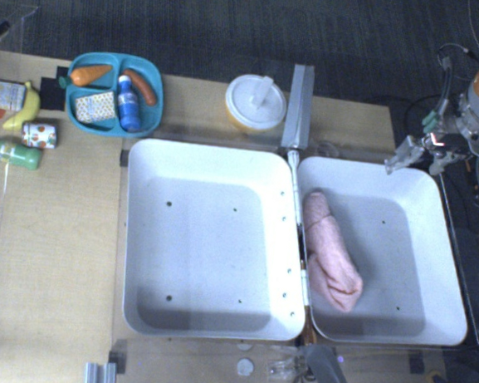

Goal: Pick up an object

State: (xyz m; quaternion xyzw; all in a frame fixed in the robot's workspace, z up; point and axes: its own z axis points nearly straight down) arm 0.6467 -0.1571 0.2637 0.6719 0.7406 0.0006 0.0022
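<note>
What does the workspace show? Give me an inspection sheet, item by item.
Surface: wooden bench bearing left bin and right bin.
Job's things: pink cloth lying in the right bin, against its left wall.
Clutter: blue tray of toy food, lidded cup, banana, can, green bottle.
Gripper: gripper above the right bin's far right corner, apart from the cloth.
Cables: wires by the wrist.
Surroundings: dark floor.

The rolled cloth [331, 253] is pale pink, and both bins [136, 236] are white. The divided tray [153, 79] is turquoise; the counter [51, 253] is light wood.
</note>
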